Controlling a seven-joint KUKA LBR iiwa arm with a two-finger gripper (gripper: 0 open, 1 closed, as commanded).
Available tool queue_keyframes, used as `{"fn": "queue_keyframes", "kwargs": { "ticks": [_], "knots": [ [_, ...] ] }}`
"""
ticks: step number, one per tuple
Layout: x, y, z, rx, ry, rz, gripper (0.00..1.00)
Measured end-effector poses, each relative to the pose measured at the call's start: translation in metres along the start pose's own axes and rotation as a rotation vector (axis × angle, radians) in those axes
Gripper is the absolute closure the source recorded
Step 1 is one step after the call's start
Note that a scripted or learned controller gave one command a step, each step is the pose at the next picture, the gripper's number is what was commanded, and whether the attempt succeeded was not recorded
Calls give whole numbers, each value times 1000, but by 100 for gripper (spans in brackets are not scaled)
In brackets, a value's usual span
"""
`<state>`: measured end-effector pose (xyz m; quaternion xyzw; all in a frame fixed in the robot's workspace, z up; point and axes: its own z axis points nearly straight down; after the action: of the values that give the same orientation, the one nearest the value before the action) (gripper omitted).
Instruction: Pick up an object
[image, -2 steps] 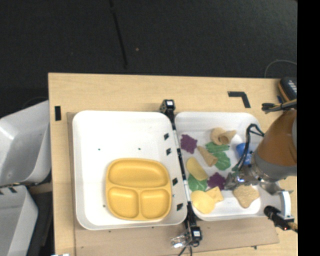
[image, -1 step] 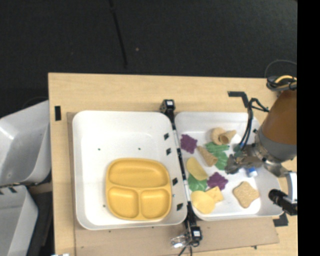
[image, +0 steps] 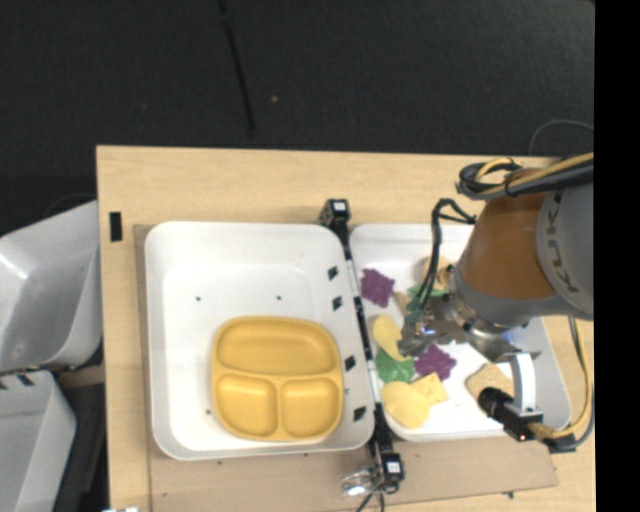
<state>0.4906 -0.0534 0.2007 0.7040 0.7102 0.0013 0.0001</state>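
Note:
The right bin (image: 400, 240) holds several small objects: a purple piece (image: 377, 286) near its left wall, a second purple piece (image: 436, 361), a pale yellow piece (image: 386, 330), a green piece (image: 394, 367), and a yellow lump (image: 406, 404) at the front. My gripper (image: 415, 335) hangs low over this pile, just left of the second purple piece and above the green one. The grey arm with its orange band (image: 510, 250) covers the right part of the bin. Nothing is seen lifted.
The left bin (image: 180, 300) carries a yellow three-compartment tray (image: 277, 378) in its front half. A black clip (image: 334, 211) sits at the back of the divider between the bins. Cables (image: 520, 410) trail by the right bin's front right corner.

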Motion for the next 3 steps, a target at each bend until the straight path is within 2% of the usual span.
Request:
{"fn": "queue_keyframes", "kwargs": {
  "ticks": [1,2,3],
  "knots": [
    [76,3,-207,-18,2,-2,100],
    [182,5,-158,5,-1,-3,100],
    [157,2,-257,-10,1,6,100]
  ]
}}
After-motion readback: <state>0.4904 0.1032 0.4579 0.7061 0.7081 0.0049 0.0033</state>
